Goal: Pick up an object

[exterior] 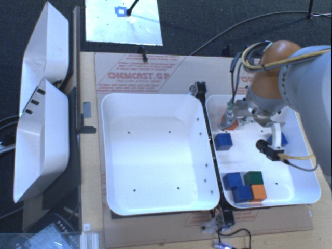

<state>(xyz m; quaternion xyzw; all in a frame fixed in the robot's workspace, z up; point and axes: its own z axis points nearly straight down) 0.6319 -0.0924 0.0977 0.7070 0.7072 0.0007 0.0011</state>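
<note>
My gripper (pixel 229 119) hangs low over the upper left part of the right bin (pixel 306 191). A small orange-red piece (pixel 233 123) shows right at its tip; I cannot tell whether it is held or lying on the bin floor. Just below the gripper a blue cube (pixel 223 141) rests on the floor. Near the bin's front edge lies a cluster: two blue blocks (pixel 233 180) (pixel 242 193), a green block (pixel 253 177) and an orange block (pixel 258 192). Another blue piece (pixel 278 137) sits at the right, partly hidden by the wrist.
The left bin (pixel 155 154) lies beside the right one, with a black divider clip (pixel 199 88) at their shared rim. White trays (pixel 44 108) lean at the far left. A metal plate (pixel 123 14) lies behind the bench.
</note>
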